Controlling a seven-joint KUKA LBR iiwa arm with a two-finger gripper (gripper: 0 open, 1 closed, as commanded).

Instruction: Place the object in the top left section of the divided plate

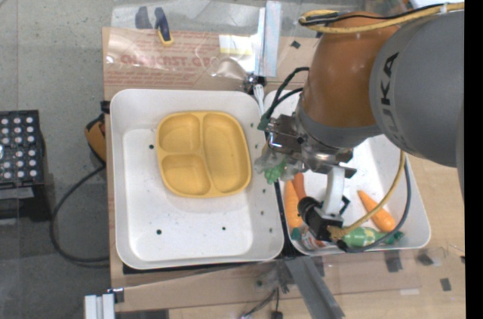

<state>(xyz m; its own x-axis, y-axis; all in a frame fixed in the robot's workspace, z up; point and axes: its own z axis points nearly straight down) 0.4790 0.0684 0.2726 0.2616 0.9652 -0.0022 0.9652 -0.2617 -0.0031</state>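
Off the bench's left edge we see a black grid block (pixel 19 151). The left bin (pixel 189 234) carries the yellow plate (pixel 226 151), which lies flat in the bin's far half, a little nearer its right wall than its left. Beyond that bin, at the bench's far edge, lies a clear bag (pixel 189 46) with a blue clip (pixel 161 23) on it.

Where the two bins meet we see a small green piece (pixel 273 173); we cannot tell which bin it is in. The gripper (pixel 290 159) hangs just beside it, over the right bin's left wall, and the arm (pixel 377 84) covers most of that bin. We cannot tell whether the gripper is spread, pressed together or pinching anything.

In the right bin (pixel 381 167) one carrot (pixel 290 206) lies along the left wall. A second carrot (pixel 377 212) lies towards the near right corner, and a green vegetable (pixel 362 237) lies along the near wall.
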